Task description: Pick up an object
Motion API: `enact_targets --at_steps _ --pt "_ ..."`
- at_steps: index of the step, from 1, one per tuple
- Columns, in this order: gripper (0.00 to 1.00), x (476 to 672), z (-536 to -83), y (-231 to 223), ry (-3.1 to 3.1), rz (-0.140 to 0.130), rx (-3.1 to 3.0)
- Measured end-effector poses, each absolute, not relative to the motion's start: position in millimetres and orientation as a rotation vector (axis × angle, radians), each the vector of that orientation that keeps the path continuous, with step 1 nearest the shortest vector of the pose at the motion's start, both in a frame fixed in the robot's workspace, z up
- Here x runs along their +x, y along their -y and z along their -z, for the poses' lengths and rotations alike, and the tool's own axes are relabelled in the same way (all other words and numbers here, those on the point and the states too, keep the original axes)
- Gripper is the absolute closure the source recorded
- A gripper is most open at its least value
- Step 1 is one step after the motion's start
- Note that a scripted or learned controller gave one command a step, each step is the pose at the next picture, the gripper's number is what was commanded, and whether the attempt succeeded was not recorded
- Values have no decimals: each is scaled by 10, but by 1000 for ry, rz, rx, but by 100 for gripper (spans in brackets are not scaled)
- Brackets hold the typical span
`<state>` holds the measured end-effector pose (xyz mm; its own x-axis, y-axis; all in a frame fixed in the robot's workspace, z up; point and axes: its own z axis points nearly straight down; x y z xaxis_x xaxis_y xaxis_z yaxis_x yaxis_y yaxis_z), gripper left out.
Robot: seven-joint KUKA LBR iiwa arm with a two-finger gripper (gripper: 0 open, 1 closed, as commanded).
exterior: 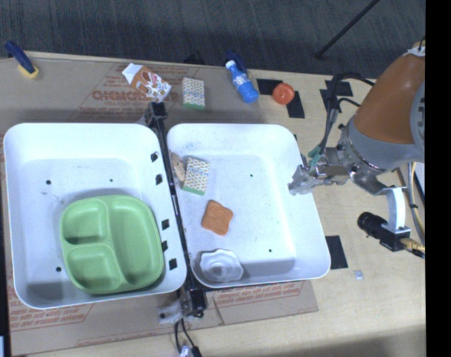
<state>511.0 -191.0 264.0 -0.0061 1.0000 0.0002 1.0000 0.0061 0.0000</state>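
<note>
Tool (306, 175) hovering over the right rim of the right bin (304, 222); whether it is open or closed cannot be told, and nothing is seen in its grasp. Candidate objects lie to its left inside that bin: an orange block (217, 218) nearest, a patterned packet (196, 175) by the left wall, a white cup (219, 265) at the front edge.

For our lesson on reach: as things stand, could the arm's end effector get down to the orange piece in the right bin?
Probably yes: the orange piece lies alone on the bin floor, nothing over it, and the end effector sits at the right bin's edge.
</note>
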Motion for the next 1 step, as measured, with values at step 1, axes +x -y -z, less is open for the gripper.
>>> enact_targets --at_steps 1 --pt "100 4761 -2151 1884 2226 -2 -2213"
